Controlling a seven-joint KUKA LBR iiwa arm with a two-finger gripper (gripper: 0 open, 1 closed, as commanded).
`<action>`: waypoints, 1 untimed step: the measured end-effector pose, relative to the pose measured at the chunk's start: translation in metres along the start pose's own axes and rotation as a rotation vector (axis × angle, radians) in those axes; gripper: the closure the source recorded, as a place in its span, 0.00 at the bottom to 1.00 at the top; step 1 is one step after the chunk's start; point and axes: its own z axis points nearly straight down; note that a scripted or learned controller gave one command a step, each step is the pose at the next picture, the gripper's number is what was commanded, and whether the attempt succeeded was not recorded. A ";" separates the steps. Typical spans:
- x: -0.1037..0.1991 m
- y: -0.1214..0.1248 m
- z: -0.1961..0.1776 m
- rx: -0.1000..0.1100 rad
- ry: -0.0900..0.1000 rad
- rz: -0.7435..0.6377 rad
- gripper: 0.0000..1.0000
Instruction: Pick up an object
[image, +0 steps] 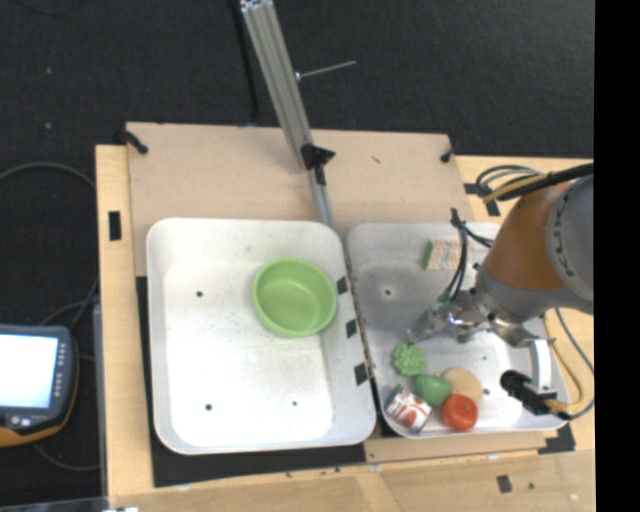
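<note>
My gripper (437, 323) hangs low over the middle of the right bin (385, 270), on the grey arm with its orange band (525, 250) reaching in from the right. Just below and left of it lies a small green leafy toy (407, 358). Along the bin's near edge sit a green pepper-like piece (432, 387), a tan rounded piece (463, 379), a red ball-shaped piece (460, 412) and a red and white can (408, 408). I see nothing held in the gripper.
A green bowl (294, 297) sits in the left bin (200, 350), towards its far right. A small green and tan block (440, 254) lies at the far side of the right bin. A metal pole (285, 95) slants up behind the bins.
</note>
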 end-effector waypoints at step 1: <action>0.000 0.001 -0.011 -0.004 0.001 0.004 1.00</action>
